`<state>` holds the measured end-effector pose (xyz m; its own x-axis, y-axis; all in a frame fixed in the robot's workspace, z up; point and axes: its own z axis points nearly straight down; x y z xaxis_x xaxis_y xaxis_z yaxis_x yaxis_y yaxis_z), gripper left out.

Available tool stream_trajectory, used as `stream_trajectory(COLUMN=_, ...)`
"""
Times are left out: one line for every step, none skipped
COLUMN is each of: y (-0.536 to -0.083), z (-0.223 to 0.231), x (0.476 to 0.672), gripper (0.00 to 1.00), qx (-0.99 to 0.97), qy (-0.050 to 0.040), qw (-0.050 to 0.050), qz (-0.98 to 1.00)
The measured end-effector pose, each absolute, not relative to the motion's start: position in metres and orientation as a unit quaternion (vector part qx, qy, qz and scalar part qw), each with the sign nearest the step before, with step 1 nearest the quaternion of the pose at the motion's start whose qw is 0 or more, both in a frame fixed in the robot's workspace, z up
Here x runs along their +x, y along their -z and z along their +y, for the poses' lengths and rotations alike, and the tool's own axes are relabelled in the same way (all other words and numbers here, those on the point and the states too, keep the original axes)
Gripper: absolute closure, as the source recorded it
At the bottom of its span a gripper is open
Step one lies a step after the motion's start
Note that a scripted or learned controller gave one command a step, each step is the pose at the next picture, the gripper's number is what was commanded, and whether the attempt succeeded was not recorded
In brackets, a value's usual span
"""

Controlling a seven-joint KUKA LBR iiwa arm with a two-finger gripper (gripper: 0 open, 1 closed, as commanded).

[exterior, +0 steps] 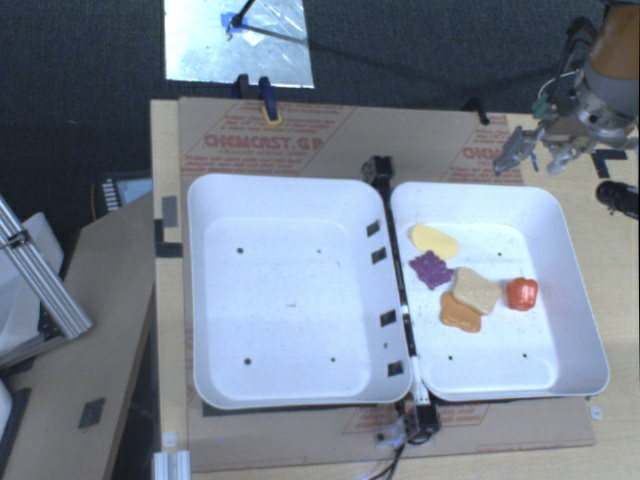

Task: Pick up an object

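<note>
In the right bin (560, 228) lie several small food-shaped objects: a yellow piece (434, 239), a purple piece (431, 268), a tan slice (476, 290) resting on an orange piece (458, 315), and a red piece (521, 293). My gripper (536, 155) hangs above the bench just behind the right bin's far right corner, well away from the objects. Its two fingers (513, 151) are spread apart with nothing between them.
The left bin (215, 218) sits beside the right one, joined along a black hinged seam (390, 268). Both rest on a cardboard sheet (300, 133). A shiny metal plate (235, 28) lies on the dark floor behind. An aluminium frame (35, 268) stands at far left.
</note>
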<state>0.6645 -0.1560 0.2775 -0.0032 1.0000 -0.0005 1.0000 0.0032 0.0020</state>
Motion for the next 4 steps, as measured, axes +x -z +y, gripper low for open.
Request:
stream_trajectory(y=-0.289, z=-0.156, x=0.665, gripper=1.00, qx=0.705, qy=-0.0017, qw=0.003, qz=0.709)
stream_trajectory(y=-0.395, z=-0.050, x=0.670, gripper=1.00, qx=0.702, qy=-0.0058, qw=0.005, qz=0.712)
stream_trajectory(y=-0.450, z=0.045, x=0.662, gripper=1.00, qx=0.702, qy=-0.0050, qw=0.002, qz=0.712)
stream_trajectory(y=-0.429, z=0.150, x=0.627, gripper=1.00, qx=0.702, qy=-0.0013, qw=-0.002, qz=0.712)
